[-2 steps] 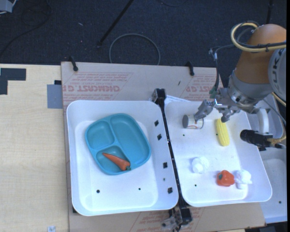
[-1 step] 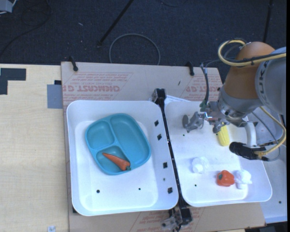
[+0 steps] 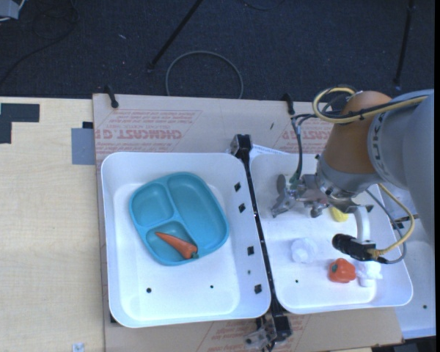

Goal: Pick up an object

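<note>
My gripper (image 3: 279, 198) hangs low over the upper left part of the right bin (image 3: 396, 292), close to the divider between the bins. Its two grey fingers are spread apart and nothing lies between them, so it is open. In the same bin, a small orange-red toy fruit (image 3: 341, 270) lies near the front right. A small white object (image 3: 301, 251) sits below the gripper, and another white piece (image 3: 368, 273) lies right of the fruit. A yellow object (image 3: 339, 213) peeks out from under the wrist.
The left bin (image 3: 125, 284) holds a blue divided plate (image 3: 205, 211) with an orange toy carrot (image 3: 176, 243) in its front compartment. The grey arm with its orange band (image 3: 352, 134) covers the right bin's back right corner. A black divider (image 3: 253, 226) separates the bins.
</note>
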Motion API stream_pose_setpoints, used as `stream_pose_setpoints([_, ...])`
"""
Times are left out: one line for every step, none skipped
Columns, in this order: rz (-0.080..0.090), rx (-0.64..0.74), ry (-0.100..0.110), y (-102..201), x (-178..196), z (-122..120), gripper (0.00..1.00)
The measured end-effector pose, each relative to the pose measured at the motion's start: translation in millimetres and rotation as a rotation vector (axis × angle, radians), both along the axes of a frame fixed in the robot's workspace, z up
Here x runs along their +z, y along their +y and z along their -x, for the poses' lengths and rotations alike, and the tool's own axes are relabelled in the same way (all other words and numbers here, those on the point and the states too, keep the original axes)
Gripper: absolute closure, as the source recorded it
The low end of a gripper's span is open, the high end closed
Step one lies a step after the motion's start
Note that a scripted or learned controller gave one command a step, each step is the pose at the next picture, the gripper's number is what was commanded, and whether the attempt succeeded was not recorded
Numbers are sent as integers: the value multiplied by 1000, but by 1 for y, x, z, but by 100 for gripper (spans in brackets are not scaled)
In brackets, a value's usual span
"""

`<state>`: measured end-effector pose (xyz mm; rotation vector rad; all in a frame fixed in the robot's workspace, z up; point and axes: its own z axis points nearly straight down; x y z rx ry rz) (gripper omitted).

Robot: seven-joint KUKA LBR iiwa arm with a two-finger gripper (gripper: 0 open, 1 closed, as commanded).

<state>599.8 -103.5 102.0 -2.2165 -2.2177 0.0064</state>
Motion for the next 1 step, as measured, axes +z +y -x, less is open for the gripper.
stream_pose_setpoints([0, -3, -2, 1, -16, 1, 0])
